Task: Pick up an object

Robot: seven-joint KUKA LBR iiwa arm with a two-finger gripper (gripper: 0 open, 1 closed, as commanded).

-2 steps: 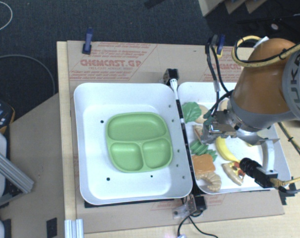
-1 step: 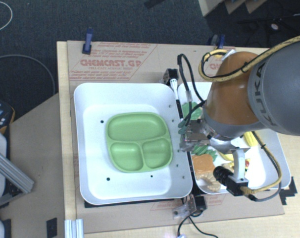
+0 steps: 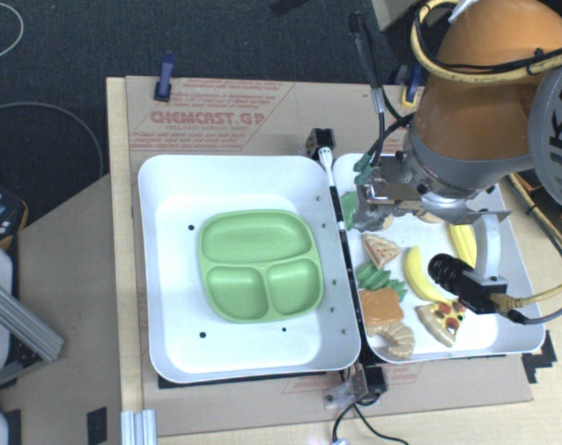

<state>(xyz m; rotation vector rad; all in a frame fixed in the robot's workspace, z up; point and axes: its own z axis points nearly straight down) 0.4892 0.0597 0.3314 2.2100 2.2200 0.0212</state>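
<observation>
Jaws [image 3: 378, 213] sit low over right bin's [image 3: 520, 341] far-left corner; grip state unreadable from here. Banana [image 3: 420, 274] lies just right of sandwich wedge [image 3: 381, 248], mid-bin. Green tray [image 3: 261, 264] fills left bin [image 3: 160, 276].

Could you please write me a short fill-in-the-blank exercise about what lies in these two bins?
1. The green divided tray lies in the ___ bin of the camera view.
2. That tray has ___ compartments.
3. The banana lies in the right bin, and its colour is ___.
4. The arm hangs above the ___ bin.

Missing words: left; three; yellow; right
</observation>
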